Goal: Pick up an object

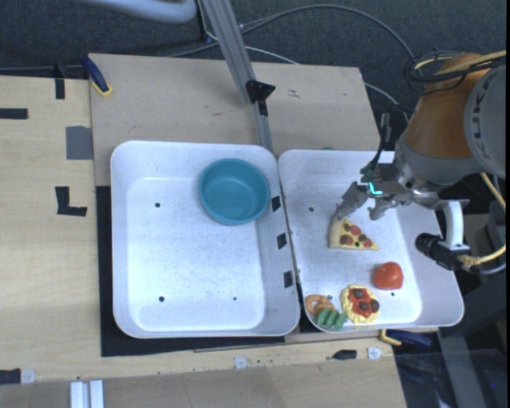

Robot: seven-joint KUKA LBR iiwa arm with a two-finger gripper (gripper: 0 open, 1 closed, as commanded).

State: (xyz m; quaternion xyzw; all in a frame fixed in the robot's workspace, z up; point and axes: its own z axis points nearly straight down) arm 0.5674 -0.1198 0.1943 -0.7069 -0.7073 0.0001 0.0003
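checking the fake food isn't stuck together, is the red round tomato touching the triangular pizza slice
Apart. In the camera view, bare white bin floor shows plainly between the red round tomato and the triangular pizza slice.

Arm over the right bin, gripper just above the pizza slice.

The gripper (365, 204) hangs with its fingers spread, nothing between them, close above the pizza slice (352, 235) in the right bin (314, 177). A tomato (388, 275) sits nearer the front, with a small round pizza (359, 303) and a green and orange toy (323, 311) at the front edge. In the left bin (153, 262), a blue bowl (234, 191) stands at the back right.
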